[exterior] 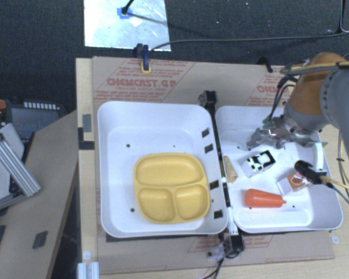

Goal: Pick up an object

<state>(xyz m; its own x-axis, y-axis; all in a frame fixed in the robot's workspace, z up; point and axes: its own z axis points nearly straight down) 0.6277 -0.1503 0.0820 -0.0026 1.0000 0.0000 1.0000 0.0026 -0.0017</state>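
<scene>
Orange carrot-shaped toy lies flat in the right bin, close to the wall nearest you.

You see its long axis running almost left to right across the bin, thick end toward the divide between the bins, tapered tip pointing right. Just behind it sits a black-and-white block, a brown-and-white packet to the right, and a beige wedge by the left wall. The gripper hangs over the bin's far part, apart from the toy; you cannot tell whether it is wide or narrow. The left bin holds a yellow divided plate.
</scene>
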